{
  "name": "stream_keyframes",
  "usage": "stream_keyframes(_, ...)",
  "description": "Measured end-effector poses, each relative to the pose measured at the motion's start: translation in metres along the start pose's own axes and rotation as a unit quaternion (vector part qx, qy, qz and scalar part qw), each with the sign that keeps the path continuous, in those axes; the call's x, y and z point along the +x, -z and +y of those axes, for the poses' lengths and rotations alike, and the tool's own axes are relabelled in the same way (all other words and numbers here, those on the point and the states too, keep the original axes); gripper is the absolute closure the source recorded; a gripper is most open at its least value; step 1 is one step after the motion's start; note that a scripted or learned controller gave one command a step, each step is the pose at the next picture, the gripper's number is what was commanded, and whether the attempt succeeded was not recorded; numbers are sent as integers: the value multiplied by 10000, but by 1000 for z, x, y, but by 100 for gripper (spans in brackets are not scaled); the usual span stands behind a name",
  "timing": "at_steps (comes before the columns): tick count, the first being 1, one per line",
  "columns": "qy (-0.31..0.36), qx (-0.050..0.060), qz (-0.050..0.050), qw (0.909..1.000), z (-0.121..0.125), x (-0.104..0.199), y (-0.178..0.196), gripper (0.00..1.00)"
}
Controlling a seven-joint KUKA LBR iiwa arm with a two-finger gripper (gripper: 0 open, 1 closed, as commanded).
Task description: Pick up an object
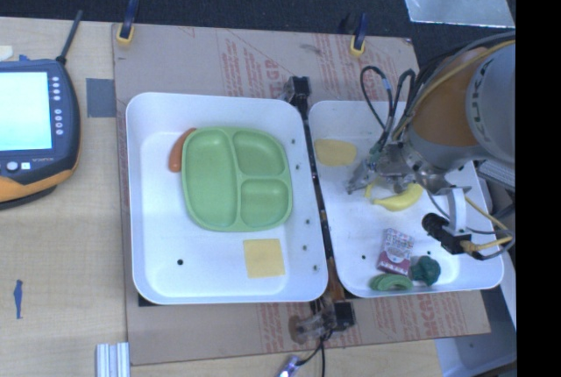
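Note:
My gripper [375, 178] hangs low over the middle of the right bin [351, 274], directly at the left end of a yellow banana [401, 199]. The wrist and cables hide where it meets the banana. Just to the upper left lies a pale yellow round slice [335, 152]. Along the bin's front lie a pink packet [396, 250], a green piece [390, 282] and a dark teal piece [427, 270]. The left bin [149, 261] holds a green divided plate [237, 178], an orange sausage [178, 151] tucked under the plate's left edge, and a yellow square slice [264, 258].
The grey arm with its orange band [456, 108] covers the right bin's far right corner, with looping cables [386, 103] above the gripper. A teach pendant [31, 130] rests on the bench at the far left. Clamps [301, 90] join the bins at the middle.

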State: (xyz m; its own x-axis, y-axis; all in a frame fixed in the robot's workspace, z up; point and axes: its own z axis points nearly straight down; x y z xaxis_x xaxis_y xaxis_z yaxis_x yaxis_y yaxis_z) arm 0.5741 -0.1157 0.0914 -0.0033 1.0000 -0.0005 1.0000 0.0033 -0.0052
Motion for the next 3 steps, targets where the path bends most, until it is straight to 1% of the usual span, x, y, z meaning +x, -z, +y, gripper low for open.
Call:
stream_keyframes(1,-8,-16,-1,10000,15,-27,1,0)
stream_keyframes(2,-3,-8,-2,10000,15,-27,11,100)
stream_keyframes(3,10,-18,11,10000,24,67,101,100)
